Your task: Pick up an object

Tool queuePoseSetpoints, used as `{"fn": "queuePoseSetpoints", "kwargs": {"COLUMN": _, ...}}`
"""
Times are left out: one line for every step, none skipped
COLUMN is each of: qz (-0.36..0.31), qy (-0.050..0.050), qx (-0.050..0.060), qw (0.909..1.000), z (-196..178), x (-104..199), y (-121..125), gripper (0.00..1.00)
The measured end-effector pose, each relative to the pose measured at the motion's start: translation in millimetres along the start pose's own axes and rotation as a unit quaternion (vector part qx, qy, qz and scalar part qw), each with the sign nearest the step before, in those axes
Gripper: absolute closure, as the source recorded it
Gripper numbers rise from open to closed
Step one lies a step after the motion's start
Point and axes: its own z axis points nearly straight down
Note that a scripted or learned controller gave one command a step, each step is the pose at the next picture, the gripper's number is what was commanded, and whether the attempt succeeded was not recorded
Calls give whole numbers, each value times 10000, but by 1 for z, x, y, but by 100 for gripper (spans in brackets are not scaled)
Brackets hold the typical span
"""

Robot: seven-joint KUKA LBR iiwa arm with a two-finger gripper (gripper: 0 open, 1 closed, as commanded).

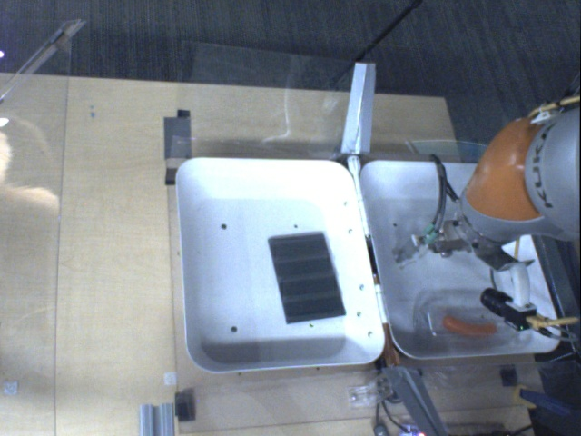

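Claw (427, 241) above right bin (399, 321); slim orange stick (469, 326) nearby.

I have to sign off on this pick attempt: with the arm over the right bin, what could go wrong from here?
1. The orange object lies low near the right bin's front wall, so the pincer, which sits well above it in the view, may close short of it.
2. A clear, curved object appears to lie around it and could be grabbed or knocked instead.
3. Loose cables hang by the wrist and might snag.
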Motion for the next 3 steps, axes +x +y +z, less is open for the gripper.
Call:
{"fn": "queuePoseSetpoints", "kwargs": {"qz": 416, "qy": -1, "qx": 19, "qw": 9991, "z": 2, "x": -3, "y": 61, "gripper": 0}}
{"fn": "queuePoseSetpoints", "kwargs": {"qz": 816, "qy": 2, "qx": 44, "qw": 9967, "z": 5, "x": 7, "y": 119, "gripper": 0}}
{"fn": "queuePoseSetpoints", "kwargs": {"qz": 685, "qy": -8, "qx": 38, "qw": 9976, "z": -49, "x": -79, "y": 83, "gripper": 0}}
